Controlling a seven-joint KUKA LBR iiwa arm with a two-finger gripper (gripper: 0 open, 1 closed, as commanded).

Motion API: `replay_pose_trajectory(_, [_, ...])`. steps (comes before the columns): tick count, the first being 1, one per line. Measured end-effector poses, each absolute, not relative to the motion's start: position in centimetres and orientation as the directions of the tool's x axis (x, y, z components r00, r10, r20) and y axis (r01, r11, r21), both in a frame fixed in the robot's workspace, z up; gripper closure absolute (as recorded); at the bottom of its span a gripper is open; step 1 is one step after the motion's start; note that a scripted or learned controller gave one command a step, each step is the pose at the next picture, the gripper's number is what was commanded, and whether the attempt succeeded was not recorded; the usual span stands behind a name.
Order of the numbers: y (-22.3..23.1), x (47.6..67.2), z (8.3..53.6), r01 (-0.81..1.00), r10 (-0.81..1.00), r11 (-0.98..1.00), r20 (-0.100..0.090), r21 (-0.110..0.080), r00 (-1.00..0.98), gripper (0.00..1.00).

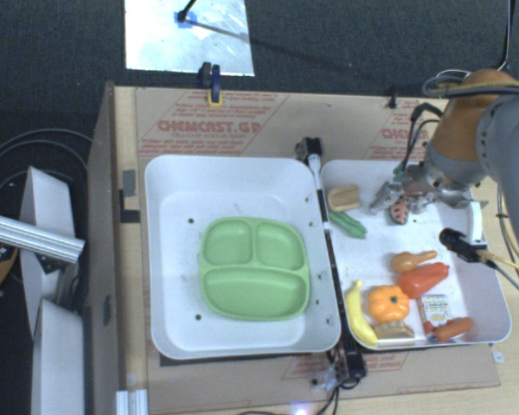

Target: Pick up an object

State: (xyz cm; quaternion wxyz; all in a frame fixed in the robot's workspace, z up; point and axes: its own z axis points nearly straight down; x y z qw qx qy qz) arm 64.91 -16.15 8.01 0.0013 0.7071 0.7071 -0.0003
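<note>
Gripper (400, 204) low in right bin (493, 271), seemingly pinching a small pinkish thing (400, 211); grip unclear. Bread (343, 198) just left, green plate (253, 268) in left bin (169, 258).

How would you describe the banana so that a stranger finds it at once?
Look in the right bin, at its near left corner. The banana lies there along the wall, beside the small orange pumpkin. It is the one yellow, long, curved piece.

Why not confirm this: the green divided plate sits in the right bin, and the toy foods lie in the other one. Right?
Wrong bin. The camera view shows the green divided plate in the left bin; the toy foods, such as the banana, lie in the right bin.
</note>
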Motion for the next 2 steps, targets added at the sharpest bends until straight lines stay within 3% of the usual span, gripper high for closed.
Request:
replay_pose_trajectory(1, [-16.0, 65.0, 9.6, 1.0, 1.0, 0.001, -0.001, 0.005, -0.001, 1.0])
replay_pose_trajectory(2, [-5.8, 62.1, 19.0, 1.0, 1.0, 0.012, 0.003, 0.006, -0.012, 1.0])
